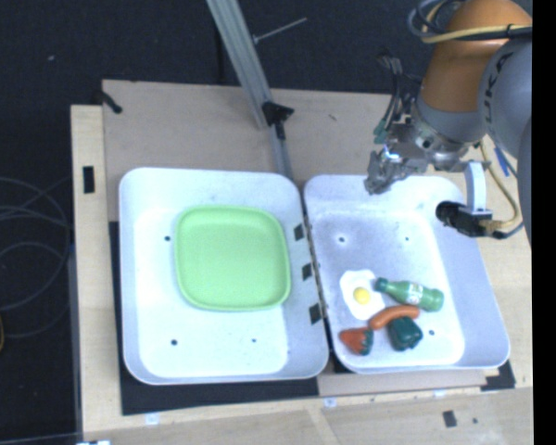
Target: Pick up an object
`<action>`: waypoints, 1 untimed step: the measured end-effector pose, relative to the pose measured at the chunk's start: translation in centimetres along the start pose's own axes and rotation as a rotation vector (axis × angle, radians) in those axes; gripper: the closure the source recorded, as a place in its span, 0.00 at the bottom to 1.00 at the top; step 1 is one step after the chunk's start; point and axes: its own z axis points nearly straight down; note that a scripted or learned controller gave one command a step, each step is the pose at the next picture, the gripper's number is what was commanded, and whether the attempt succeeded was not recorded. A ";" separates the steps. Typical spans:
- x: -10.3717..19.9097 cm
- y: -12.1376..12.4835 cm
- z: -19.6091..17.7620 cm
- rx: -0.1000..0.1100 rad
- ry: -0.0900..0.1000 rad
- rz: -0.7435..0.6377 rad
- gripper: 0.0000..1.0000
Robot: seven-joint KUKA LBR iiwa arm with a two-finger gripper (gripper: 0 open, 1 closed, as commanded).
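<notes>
Over the far rim of the right bin (473, 327), near its back-left corner, the fingers (378, 180) point down toward the white floor. They are small and blurred at this angle, so I cannot tell whether they are spread or closed, and no object can be made out between them. Behind them the grey wrist rises to the right into the arm (468, 49) with its orange band. The things to be picked lie well apart from the fingers, bunched in the near part of the same bin. A toy fried egg (359, 295) lies flat on the left of the bunch, and a green bottle (411, 293) lies on its side just beside it to the right. Below the bottle is an orange-red sausage-shaped piece (392, 317), which seems to touch the egg's near edge. A dark green lump (406, 335) sits at its right end and a red-orange lump (357, 340) at its left. In the left bin (139, 276) a pale green plate (232, 258) rests flat near the middle. Both bins sit side by side on the tan surface (167, 128), and a grey metal bar (244, 49) slants down from the top toward the gap between them.
</notes>
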 end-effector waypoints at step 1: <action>-0.1 0.1 -4.5 0.001 0.000 0.000 1.00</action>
